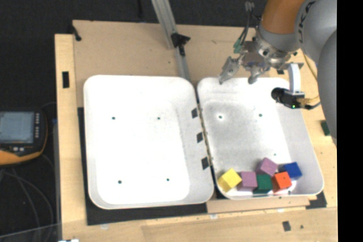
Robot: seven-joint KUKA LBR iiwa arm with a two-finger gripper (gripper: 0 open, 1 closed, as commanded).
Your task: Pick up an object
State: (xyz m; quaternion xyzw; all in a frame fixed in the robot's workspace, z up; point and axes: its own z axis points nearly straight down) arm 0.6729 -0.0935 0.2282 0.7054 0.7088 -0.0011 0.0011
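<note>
Tool (236, 80) hangs over the far rim of the right shallow white bin (295, 139), close to that bin's far-left corner. Its two fingers (224, 73) are spread apart with nothing between them. The grey arm with the orange band (283, 3) comes in from the upper right.

All the pick candidates are bunched at the opposite, near end of the right bin, against the near wall and well apart from the tool:
- small yellow cube (231, 179), leftmost, turned at an angle
- light purple cube (248, 179), touching the yellow one on its right
- dark green cube (264, 182), next in the row
- orange-red cube (282, 181), at the right end of the row
- second purple cube (267, 166), behind the green one
- blue cube (292, 169), just beside it, toward the bin's right wall

The left shallow white bin (96, 139) sits right beside the right one, rims nearly touching. Both rest on the tan board surface (125, 48). A slanted metal strut (161, 3) runs down from the top toward the gap between the bins. A handheld pendant with a screen (20, 133) lies off the surface at far left.
</note>
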